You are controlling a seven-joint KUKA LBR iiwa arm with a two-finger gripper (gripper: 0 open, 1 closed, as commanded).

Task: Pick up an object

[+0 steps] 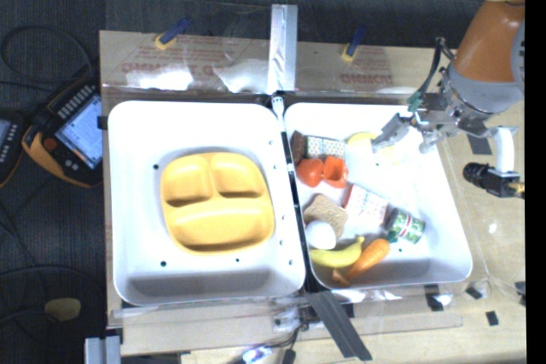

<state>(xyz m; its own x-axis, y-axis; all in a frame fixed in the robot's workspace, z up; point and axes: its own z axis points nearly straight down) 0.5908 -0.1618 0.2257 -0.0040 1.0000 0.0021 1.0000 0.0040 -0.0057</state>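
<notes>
You find no legible text here. The red lettering on the cardboard backing (153, 64), the green-labelled can (404, 227) and the handheld pendant screen (81, 130) are all too blurred to read.

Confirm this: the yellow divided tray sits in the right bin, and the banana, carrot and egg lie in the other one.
Wrong bin: the camera view shows the yellow divided tray in the left bin. The banana, carrot and egg lie in the other one.

We see two white bins (128, 209) of smooth glossy plastic and a yellow tray (217, 200) of shiny plastic.
</notes>
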